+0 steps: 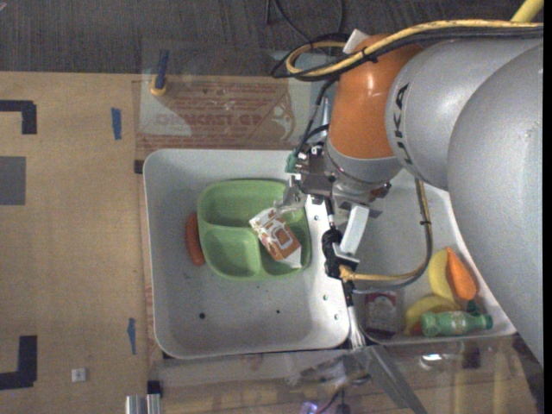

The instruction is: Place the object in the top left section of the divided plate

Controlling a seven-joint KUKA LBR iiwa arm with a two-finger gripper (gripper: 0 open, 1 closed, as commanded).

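Packet [276, 235] lying across green divided plate [226, 231], hand [297, 198] just above, grip impossible to tell, carrot [194, 238] beside plate.

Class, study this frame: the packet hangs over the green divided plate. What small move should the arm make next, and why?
Probably a small shift to line up with the target section before lowering. The orange-and-white packet sits over the divided plate, across its right compartments, just below the gripper. Whether it is gripped or already resting cannot be told.
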